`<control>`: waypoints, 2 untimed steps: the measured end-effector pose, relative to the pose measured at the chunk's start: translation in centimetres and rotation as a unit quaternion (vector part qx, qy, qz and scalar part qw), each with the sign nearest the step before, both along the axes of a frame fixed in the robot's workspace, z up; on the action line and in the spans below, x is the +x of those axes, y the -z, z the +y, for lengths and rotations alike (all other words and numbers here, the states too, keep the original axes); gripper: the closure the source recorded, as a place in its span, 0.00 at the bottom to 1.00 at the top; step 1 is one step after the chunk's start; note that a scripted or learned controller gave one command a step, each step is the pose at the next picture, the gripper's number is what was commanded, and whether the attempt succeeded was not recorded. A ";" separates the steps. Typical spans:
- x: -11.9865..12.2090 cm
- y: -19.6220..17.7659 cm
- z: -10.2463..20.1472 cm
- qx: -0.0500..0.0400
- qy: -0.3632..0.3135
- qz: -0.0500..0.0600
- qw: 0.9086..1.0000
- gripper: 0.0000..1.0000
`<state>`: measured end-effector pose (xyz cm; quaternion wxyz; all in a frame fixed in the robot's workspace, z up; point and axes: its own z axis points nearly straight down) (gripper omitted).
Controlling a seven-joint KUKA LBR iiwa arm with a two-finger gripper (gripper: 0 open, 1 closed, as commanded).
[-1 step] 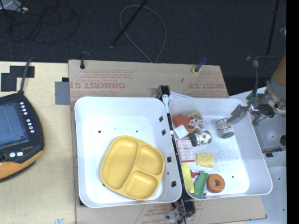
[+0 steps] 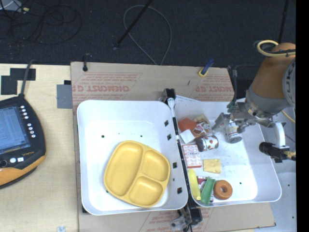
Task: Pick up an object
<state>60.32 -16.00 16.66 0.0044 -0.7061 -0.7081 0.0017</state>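
With the hand [image 2: 232, 127] low in the right bin [image 2: 263, 190], its grip impossible to read, the nearest object is the small can [image 2: 208, 142] just beside it, so centre over that, away from the neighbouring packets [image 2: 195, 127]

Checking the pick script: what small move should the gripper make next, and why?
Probably straight down a little. The gripper sits in the right bin, apart from the can and other items, and nothing shows between its fingers.
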 end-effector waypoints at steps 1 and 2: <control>1.7 5.0 3.0 -0.005 0.002 -0.018 1.000 0.00; 1.9 5.8 5.2 -0.003 0.003 -0.019 1.000 0.00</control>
